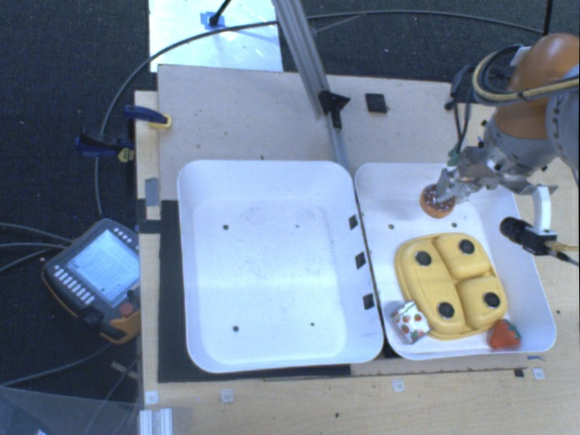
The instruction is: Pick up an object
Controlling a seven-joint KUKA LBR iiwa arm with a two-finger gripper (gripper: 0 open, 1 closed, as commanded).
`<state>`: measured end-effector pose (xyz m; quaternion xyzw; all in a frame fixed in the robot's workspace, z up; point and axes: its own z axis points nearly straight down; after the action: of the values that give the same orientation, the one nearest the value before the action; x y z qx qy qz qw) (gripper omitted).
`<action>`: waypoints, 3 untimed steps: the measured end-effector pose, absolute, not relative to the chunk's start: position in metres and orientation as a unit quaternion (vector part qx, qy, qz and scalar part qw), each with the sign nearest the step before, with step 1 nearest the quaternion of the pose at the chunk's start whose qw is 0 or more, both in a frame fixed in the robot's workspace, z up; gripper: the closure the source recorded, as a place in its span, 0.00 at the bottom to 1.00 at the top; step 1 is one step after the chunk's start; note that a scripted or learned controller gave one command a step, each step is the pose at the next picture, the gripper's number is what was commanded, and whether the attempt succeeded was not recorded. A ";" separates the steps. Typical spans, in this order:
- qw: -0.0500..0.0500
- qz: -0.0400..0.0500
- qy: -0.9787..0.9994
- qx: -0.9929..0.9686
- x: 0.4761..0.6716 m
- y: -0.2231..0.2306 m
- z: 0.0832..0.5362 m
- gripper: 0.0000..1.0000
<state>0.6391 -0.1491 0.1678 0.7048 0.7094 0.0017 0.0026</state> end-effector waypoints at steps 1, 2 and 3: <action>0.003 0.003 0.710 0.704 0.650 -0.143 0.222 1.00; 0.002 0.001 0.709 0.705 0.651 -0.143 0.230 1.00; 0.000 0.001 0.711 0.704 0.638 -0.085 0.239 1.00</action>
<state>0.6380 -0.0854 0.2393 0.7036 0.7106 0.0013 0.0001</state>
